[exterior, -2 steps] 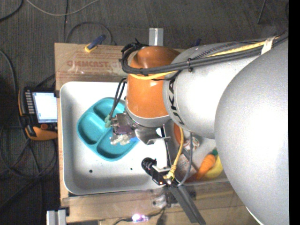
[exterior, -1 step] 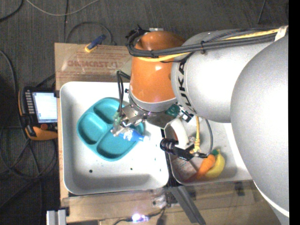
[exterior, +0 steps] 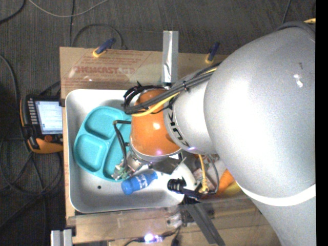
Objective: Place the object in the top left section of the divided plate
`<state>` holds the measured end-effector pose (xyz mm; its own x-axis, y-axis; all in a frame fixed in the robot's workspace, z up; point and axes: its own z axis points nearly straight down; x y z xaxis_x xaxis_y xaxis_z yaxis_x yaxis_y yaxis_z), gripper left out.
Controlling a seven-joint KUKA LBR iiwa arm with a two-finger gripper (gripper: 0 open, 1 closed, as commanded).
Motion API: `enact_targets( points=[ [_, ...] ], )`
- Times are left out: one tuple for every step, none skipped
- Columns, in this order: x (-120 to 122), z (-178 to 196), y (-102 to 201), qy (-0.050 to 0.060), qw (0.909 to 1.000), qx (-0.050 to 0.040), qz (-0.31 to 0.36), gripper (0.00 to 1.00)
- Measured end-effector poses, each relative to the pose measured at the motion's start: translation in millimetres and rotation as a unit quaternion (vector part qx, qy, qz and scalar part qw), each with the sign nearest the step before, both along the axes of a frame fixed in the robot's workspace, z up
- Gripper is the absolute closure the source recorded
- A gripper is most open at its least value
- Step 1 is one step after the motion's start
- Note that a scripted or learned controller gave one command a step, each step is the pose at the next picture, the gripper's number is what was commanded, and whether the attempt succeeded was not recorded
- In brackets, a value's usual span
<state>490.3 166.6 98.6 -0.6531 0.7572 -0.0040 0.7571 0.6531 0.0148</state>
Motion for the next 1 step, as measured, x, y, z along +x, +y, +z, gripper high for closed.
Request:
enact_targets(
  points=[
    [1.8,-3.4,-56.4,-0.006,1.0000,0.0021,0.000,1.00]
  ],
)
